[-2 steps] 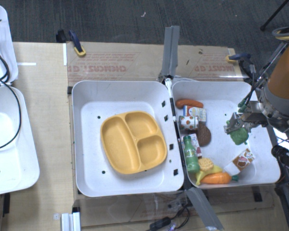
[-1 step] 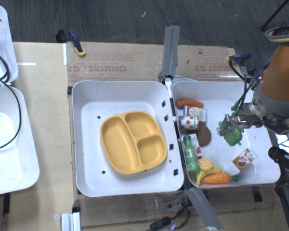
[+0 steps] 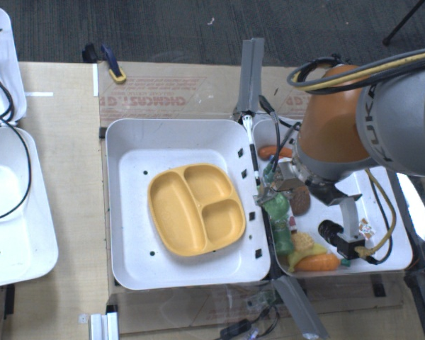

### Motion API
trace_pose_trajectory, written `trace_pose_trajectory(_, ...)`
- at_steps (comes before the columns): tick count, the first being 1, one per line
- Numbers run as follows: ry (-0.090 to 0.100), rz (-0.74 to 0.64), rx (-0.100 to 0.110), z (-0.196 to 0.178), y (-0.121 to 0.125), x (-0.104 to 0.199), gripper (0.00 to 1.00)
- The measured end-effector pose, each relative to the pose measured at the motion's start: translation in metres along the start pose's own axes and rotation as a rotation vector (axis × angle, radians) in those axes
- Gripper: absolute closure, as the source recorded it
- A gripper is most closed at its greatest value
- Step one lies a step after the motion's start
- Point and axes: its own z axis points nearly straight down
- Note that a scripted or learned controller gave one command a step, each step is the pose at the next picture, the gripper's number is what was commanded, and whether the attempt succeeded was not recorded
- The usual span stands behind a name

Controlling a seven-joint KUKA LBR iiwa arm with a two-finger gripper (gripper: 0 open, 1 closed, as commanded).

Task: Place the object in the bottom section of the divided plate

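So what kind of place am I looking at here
Probably a robot test bench in a lab: a grey and orange robot arm reaches over two white bins on a board, one holding a yellow divided plate, the other toy food.

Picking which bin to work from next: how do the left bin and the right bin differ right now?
The left bin holds one thing, a yellow divided plate lying flat; the right bin holds several small toy foods crowded along its left and near edges. The left bin lies open to view, while the arm hangs over the right bin and covers much of it. Both are shallow and white.
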Motion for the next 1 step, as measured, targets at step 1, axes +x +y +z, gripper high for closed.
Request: trace_pose_trajectory(1, -0.001, 0.084, -0.001, 0.0219, 0.0334, 0.0744, 1.0)
